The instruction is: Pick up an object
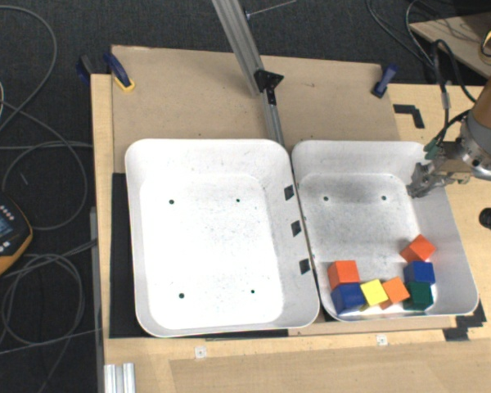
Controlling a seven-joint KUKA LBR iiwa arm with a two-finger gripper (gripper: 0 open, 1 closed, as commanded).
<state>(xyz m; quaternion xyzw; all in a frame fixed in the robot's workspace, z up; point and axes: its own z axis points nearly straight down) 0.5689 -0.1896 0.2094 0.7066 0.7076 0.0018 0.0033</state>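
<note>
Several small blocks lie in the near right corner of the right bin: an orange block, a blue block, a yellow block, another orange block, a blue block and a green block. My gripper hangs over the bin's far right edge, well behind the blocks. Nothing shows between its fingers.
The left bin sits beside the right one, with black clips along the shared wall. A slanted metal pole rises from the bench behind the bins. Blue clamps hold the board's far corners. Cables and a handheld pendant lie on the floor at left.
</note>
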